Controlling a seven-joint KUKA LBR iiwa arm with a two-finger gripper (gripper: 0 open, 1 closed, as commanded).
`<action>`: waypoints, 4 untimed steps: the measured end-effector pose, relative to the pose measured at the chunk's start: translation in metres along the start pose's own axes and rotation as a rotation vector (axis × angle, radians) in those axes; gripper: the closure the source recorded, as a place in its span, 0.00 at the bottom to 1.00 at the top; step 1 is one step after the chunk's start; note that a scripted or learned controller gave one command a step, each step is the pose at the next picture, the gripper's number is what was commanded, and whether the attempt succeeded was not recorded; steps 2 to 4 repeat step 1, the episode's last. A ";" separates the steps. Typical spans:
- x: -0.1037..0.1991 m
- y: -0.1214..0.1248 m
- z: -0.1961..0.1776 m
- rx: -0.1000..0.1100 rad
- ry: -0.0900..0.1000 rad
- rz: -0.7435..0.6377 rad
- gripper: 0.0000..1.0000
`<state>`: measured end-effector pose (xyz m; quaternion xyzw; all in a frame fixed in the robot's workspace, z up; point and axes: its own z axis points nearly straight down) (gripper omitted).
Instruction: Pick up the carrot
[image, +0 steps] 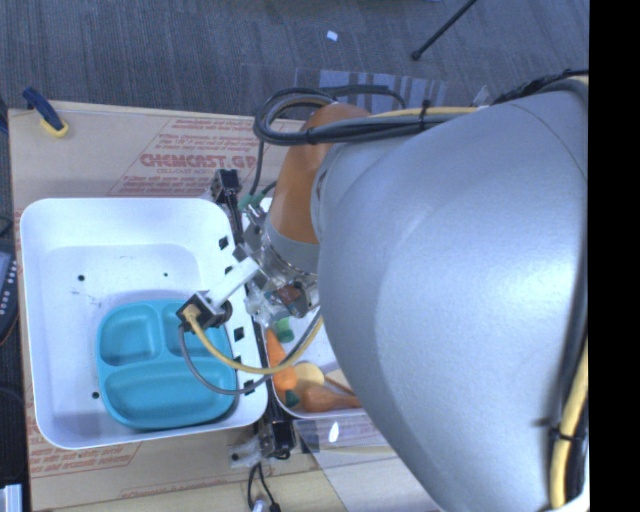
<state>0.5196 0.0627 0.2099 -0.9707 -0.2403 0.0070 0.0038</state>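
The grey arm (450, 290) looms over the slim orange carrot (273, 347); the pincer's (275, 305) state cannot be told.

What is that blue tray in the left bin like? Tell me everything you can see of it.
The blue tray is a light turquoise dish, smooth like plastic, with rounded corners. It is divided into compartments: two smaller ones along the top and one large one below, all with nothing in them. It lies flat on the floor of the left white bin, pushed toward the bin's lower right corner. A yellow cable and a black one from the arm pass over its right side, hiding part of its upper right compartment.
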 end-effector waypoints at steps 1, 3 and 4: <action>-0.034 -0.027 -0.149 -0.007 0.005 -0.174 1.00; -0.034 -0.027 -0.149 -0.007 0.005 -0.174 1.00; -0.034 -0.027 -0.149 -0.007 0.005 -0.174 1.00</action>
